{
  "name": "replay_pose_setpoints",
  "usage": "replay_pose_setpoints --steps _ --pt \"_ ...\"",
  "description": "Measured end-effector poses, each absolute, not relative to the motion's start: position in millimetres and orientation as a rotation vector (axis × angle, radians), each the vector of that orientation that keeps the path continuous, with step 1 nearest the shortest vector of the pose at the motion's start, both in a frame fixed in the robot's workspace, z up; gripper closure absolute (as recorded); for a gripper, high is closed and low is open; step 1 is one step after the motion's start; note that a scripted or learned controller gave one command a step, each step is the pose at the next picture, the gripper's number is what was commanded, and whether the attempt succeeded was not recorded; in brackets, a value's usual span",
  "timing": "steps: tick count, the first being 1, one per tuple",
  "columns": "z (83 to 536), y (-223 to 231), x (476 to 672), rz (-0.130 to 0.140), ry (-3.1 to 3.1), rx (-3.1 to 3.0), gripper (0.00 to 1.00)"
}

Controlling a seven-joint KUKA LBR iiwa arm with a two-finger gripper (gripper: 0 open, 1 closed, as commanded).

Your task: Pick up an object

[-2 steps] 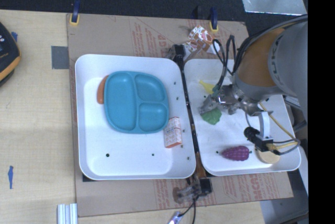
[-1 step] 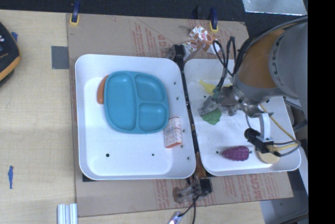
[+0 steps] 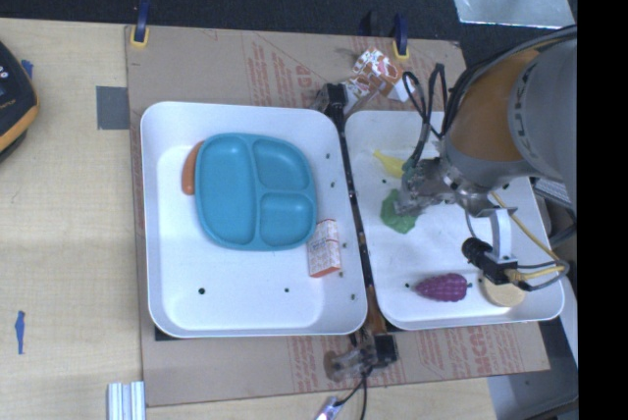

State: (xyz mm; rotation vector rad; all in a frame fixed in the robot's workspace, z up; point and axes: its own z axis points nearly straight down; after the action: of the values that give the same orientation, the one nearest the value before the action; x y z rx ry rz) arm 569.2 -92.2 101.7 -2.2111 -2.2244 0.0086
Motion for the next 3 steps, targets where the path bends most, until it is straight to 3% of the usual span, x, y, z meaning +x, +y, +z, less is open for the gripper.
replay_pose_setpoints --steps 1,2,3 --pt "101.7 -92.2 569.1 0.009 -2.225 -2.211 0.0" --pt "145.6 -109.1 496.3 0.004 -2.224 -2.215 0.0" --pt "91.2 -96.5 538.2 0.005 -2.226 -2.214 0.0"
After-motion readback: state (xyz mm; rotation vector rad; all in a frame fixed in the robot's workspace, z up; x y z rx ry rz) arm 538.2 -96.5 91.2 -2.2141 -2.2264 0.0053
